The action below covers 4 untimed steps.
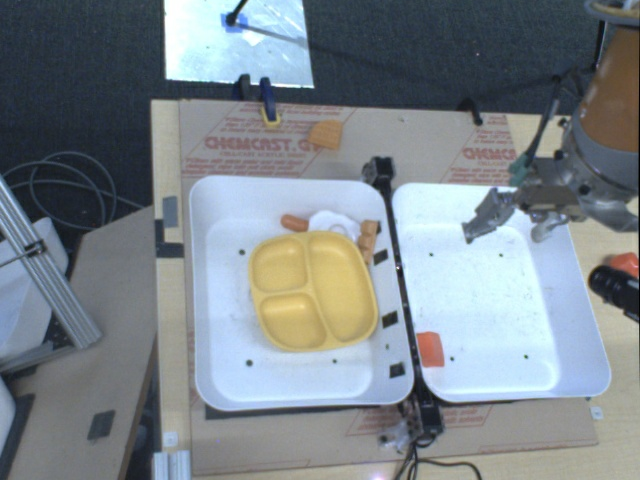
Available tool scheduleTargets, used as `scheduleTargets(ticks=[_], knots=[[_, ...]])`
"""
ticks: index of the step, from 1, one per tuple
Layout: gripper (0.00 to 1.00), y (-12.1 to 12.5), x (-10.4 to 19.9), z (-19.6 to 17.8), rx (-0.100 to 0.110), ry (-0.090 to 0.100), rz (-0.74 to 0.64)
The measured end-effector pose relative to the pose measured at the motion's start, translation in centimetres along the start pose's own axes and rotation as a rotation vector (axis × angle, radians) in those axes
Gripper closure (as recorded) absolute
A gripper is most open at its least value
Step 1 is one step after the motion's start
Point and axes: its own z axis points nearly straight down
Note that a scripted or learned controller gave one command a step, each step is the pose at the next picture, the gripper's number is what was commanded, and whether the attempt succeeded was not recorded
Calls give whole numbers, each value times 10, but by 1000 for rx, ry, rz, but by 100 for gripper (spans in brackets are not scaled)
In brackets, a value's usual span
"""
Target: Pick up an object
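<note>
Your claw [512, 218] hangs spread and empty over the right bin [575, 298], so bring it down toward the orange block [429, 348] lying below-left of it, centring before closing.

Arm [610, 98] comes in from the right, orange band up top, wrist tilted down-left. Gripper [510, 220] hangs w/ fingers [483, 218] spread apart, nothing between them afaict.
</note>
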Motion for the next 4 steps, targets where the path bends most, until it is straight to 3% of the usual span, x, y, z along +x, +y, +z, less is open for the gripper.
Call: scheduleTargets(ticks=[1, 2, 3, 4], knots=[[0, -10, 105, 105, 6, 3, -5], [0, -9, 1, 83, -1, -2, 12], [0, -9, 55, -1, -4, 1, -4], [100, -8, 53, -9, -3, 1, -4]])
